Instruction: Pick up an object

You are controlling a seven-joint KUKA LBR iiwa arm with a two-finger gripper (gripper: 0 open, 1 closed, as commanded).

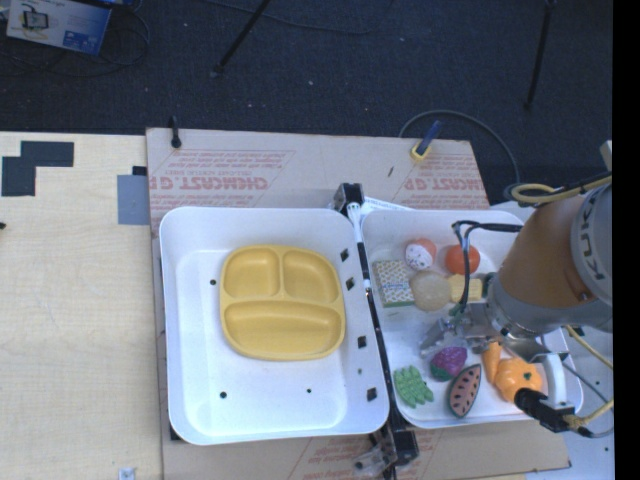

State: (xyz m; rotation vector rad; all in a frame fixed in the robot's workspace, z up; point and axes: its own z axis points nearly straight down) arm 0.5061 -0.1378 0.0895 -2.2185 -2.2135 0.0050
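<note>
The right bin [385, 363] holds several small toys. At its back lie a white and red egg [421, 255], an orange ball [461, 259], a beige round piece [430, 290] and a checkered pad [393, 283]. Toward the front lie a purple grape bunch [448, 360], a green leafy piece [411, 385], a watermelon slice [464, 390] and an orange toy [512, 373]. My gripper [446, 330] is low in the middle of this bin, just above the grapes and below the beige piece. The wrist hides what lies under it.
The left bin [190, 368] holds a yellow divided plate [282, 301]. A black clamp bar [366, 308] runs between the two bins. The arm's grey and orange body [545, 268] covers the right bin's right side. Cardboard [260, 173] lies under both bins.
</note>
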